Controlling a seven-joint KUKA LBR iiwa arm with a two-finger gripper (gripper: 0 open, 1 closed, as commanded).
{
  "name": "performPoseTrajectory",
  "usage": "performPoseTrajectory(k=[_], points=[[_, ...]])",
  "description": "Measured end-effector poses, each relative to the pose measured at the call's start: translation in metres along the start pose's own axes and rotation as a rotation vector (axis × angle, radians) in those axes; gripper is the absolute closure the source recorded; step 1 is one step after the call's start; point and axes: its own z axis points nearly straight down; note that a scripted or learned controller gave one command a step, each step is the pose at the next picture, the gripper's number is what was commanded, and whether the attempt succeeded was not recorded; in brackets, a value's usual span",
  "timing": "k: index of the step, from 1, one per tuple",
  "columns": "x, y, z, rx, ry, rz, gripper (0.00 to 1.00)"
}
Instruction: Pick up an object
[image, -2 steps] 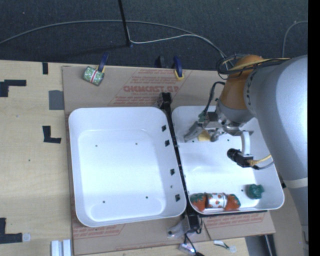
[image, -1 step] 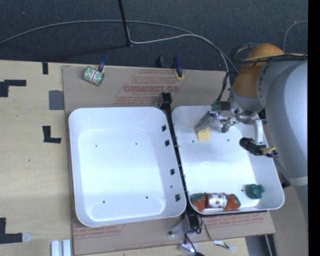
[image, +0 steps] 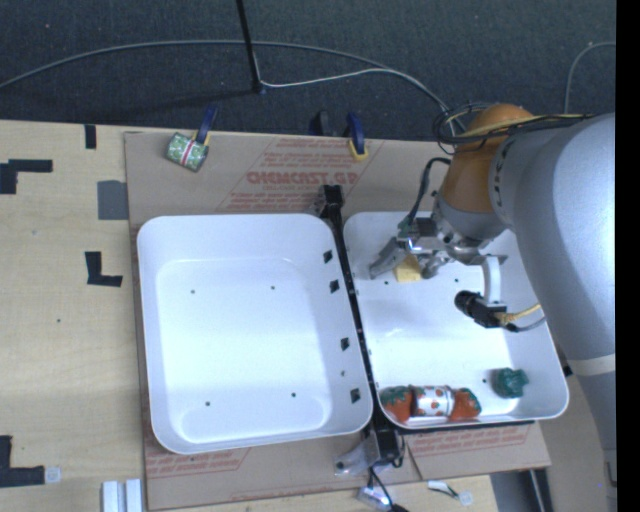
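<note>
My gripper (image: 407, 262) is low over the back part of the right bin (image: 452, 345). It is open, with its fingers spread apart. A small yellow block (image: 407, 272) lies between the fingertips, and I see no grip on it. At the front edge of the same bin lies an orange, white and red object (image: 432, 403), with a small teal object (image: 510, 381) to its right. The grey arm with its orange band (image: 478, 150) reaches in from the right.
The left bin (image: 245, 330) sits beside the right one, with a black divider strip (image: 345, 290) between them. A black cable plug (image: 478, 307) hangs off the arm over the right bin. A green roll with a blue clip (image: 187, 150) lies on the cardboard behind the bins.
</note>
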Motion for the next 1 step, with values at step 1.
performPoseTrajectory(k=[1], points=[[-0.0444,0.0002,-0.0009,-0.002,-0.001,0.004,0.00]])
